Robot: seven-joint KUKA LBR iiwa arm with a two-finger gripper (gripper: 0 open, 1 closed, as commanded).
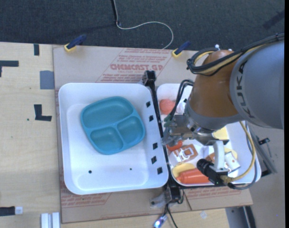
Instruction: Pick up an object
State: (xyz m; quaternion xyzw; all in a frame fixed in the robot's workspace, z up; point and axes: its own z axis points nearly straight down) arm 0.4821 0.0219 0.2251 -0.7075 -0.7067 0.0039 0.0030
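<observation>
The end effector (175,133) hung low over the right bin's (246,137) left side, just above a white-and-orange item (186,152); whether it was clenched or released could not be told. An orange hot-dog-like piece (192,176) and a yellow piece (181,167) lay nearer the front rim. The left bin (73,141) held a blue divided plate (113,125). The arm (239,89) reached in from the right, its orange band (213,87) over the right bin.
</observation>
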